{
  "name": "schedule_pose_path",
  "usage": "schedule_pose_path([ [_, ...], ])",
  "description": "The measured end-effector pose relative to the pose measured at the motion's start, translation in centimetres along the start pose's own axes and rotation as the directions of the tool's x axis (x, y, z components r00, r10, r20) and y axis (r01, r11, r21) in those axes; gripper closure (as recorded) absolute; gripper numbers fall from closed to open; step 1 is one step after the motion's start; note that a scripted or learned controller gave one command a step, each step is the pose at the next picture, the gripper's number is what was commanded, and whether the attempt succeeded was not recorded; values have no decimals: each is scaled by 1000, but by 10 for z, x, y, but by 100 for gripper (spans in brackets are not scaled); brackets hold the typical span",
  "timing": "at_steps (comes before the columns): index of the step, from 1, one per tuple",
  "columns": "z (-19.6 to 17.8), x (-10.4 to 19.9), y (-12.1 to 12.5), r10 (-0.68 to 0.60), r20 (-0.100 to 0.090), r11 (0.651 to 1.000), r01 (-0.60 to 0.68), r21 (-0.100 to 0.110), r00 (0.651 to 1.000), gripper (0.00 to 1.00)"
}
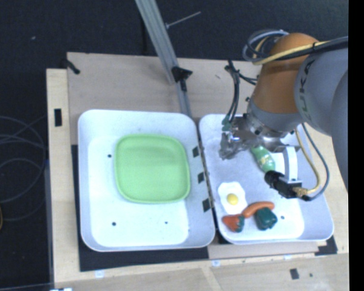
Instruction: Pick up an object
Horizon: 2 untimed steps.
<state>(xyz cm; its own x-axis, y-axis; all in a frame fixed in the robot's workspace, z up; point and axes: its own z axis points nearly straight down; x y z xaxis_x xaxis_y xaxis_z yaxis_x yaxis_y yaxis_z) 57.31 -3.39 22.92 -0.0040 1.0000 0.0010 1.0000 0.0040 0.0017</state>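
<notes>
Probably the easiest pick is the bottle, a small green toy lying at the middle right of the frame in the right bin; it looks light, stiff and slick, best pinched across its body. Arm bends down from the right, tool low just left of it, grip state unclear.

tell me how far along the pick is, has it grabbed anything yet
Done: the arm has reached into the right bin, with the gripper low near its upper left corner. In hand: nothing visibly lifted; whether the fingers hold anything can't be told. Left: grasping and raising an object. The fried egg, sausage and green bottle all lie on the bin floor.
</notes>
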Motion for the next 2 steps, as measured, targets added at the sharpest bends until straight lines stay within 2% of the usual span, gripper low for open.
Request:
schedule_pose_path([
  [2, -14, 87, 33, 0, 0, 1000, 0, 0, 1000, 100],
])
